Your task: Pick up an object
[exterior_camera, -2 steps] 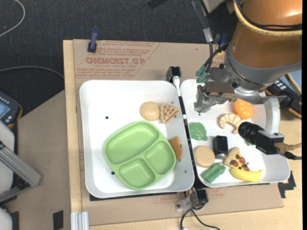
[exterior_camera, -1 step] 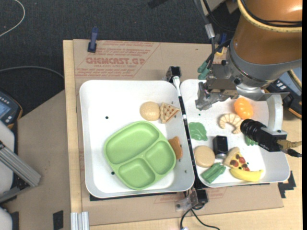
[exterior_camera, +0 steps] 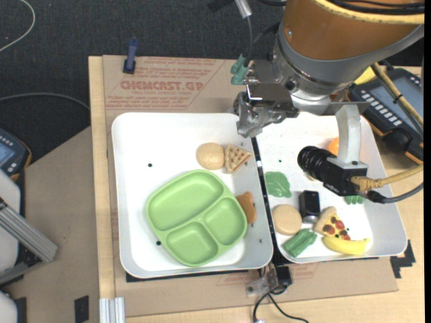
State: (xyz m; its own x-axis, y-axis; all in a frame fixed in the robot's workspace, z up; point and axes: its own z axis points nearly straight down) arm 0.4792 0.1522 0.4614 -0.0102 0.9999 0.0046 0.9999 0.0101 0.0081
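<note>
My gripper (exterior_camera: 251,128) hangs over the far end of the wall between the two white bins, just above and to the right of a waffle piece (exterior_camera: 236,157). A round beige bun (exterior_camera: 210,155) lies beside the waffle in the left bin (exterior_camera: 128,180). Also in that bin are a green divided plate (exterior_camera: 195,217) and a brown food piece (exterior_camera: 247,207) at its right rim. The right bin (exterior_camera: 387,227) holds a green leaf (exterior_camera: 277,184), a beige disc (exterior_camera: 287,219), a small black block (exterior_camera: 309,204), a pizza slice (exterior_camera: 333,224), a banana (exterior_camera: 345,245) and a green pod (exterior_camera: 300,242).
The arm's grey and orange body (exterior_camera: 350,32) covers the far part of the right bin. A black cylinder (exterior_camera: 324,168) on a white bracket hangs over that bin, and an orange item (exterior_camera: 333,144) peeks out behind it. Cables run off to the right. A cardboard sheet (exterior_camera: 161,79) lies under the bins.
</note>
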